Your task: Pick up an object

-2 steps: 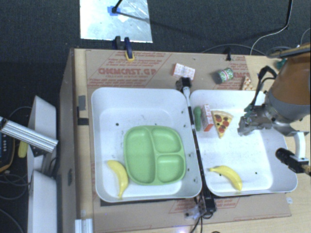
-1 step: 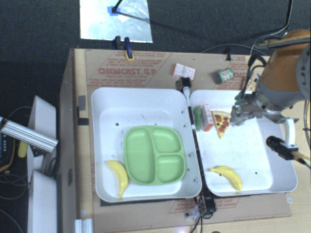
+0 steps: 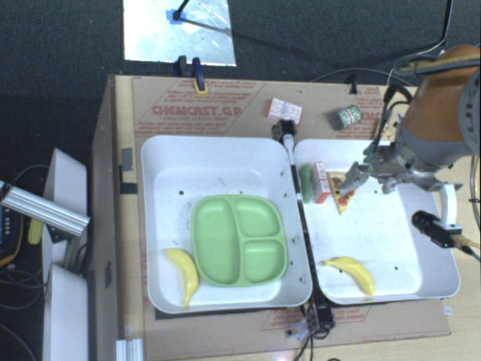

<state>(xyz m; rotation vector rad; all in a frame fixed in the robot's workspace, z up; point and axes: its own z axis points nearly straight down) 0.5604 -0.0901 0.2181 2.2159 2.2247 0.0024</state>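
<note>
On the desk [image 3: 225, 104], the grey arm [image 3: 440, 126] reaches over the right bin [image 3: 398, 277], its gripper [image 3: 347, 183] at the pizza slice [image 3: 343, 196], fingers' state impossible to tell, with a banana [image 3: 352, 271] nearer the bin's front wall and a green stick [image 3: 306, 182] by its left wall.

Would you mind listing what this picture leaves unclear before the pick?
- Gripper: its tips blur into the items below; open or shut is unclear.
- Pizza slice: partly covered by the gripper, so contact cannot be judged.
- Small box: label too small to read.
- Arm: cut off by the right edge of the camera view.
</note>
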